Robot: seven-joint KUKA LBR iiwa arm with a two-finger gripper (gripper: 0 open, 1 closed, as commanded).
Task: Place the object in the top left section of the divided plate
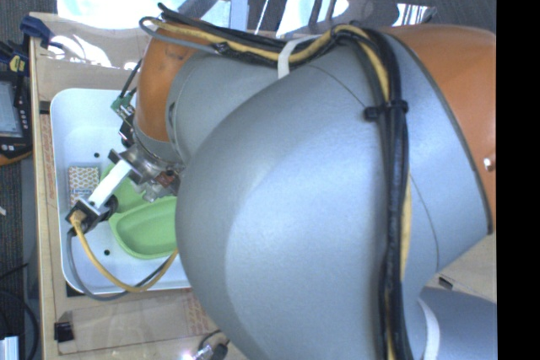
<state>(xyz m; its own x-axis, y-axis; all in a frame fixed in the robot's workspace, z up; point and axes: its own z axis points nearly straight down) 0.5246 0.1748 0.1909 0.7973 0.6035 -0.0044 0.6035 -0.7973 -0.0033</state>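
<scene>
Wooden tabletop [126,312] carries a white bin [67,118] with a green divided plate [145,232] inside, mostly hidden under the arm [337,206]. A patterned square [83,179], probably the object, lies in the bin just left of the plate, so placing looks undone. Jaws hidden, can't tell open or closed.

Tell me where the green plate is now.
In the camera view's lower left, the green divided plate lies in the white bin, partly under the arm, right of a small checkered pad.
</scene>
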